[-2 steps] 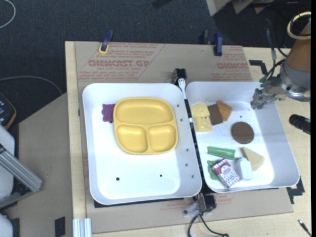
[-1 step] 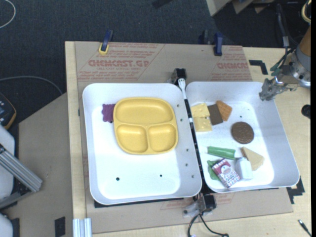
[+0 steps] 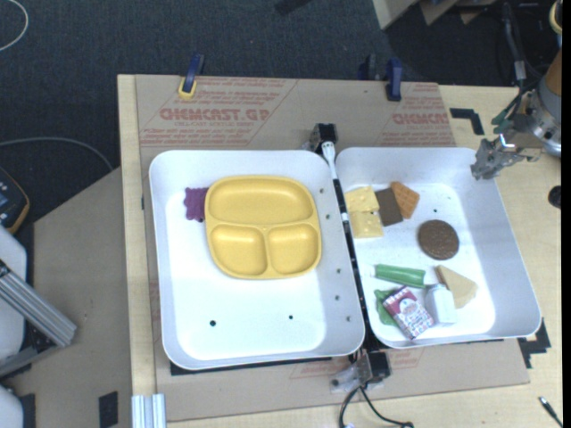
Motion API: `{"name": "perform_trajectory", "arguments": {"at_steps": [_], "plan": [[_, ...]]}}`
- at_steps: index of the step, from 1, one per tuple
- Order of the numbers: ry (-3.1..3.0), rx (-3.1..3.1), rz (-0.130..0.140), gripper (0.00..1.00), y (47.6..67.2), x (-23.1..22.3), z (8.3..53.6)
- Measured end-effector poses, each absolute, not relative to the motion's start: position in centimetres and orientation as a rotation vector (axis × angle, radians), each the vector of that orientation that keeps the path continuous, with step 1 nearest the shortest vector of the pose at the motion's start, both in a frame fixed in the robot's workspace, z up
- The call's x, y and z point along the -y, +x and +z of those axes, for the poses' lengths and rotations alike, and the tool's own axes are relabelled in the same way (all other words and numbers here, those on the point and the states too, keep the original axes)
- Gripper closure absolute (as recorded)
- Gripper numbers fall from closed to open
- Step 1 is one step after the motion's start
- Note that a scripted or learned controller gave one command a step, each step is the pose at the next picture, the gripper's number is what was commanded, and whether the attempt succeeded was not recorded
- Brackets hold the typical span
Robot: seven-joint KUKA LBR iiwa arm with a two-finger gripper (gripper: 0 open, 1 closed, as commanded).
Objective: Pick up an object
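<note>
fingers (image 3: pixel 489 160) hover over right bin's (image 3: pixel 500 230) far corner, apart from brown disc (image 3: pixel 438 239).

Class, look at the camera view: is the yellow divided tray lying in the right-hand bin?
No, the yellow divided tray lies in the left bin.

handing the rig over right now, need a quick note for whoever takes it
Gripper: at the far right corner of the right bin, holding nothing that shows; fingers unclear.
Right bin items: yellow block, brown block, orange piece, brown disc, green stick, red packet, white box, tan wedge.
Left bin: yellow divided tray, purple item.
Done: nothing picked.
Left: grasp and lift one object.
</note>
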State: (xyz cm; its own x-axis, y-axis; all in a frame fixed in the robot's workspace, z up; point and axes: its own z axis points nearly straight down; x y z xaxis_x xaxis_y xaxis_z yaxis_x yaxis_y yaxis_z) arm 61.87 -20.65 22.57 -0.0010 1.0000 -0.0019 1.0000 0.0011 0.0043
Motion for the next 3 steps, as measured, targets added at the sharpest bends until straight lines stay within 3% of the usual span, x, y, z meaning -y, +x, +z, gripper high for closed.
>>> {"name": "perform_trajectory", "arguments": {"at_steps": [3], "plan": [[2.22, -2.225, -0.001, 1.0, 65.0, 6.3, 22.0]]}}
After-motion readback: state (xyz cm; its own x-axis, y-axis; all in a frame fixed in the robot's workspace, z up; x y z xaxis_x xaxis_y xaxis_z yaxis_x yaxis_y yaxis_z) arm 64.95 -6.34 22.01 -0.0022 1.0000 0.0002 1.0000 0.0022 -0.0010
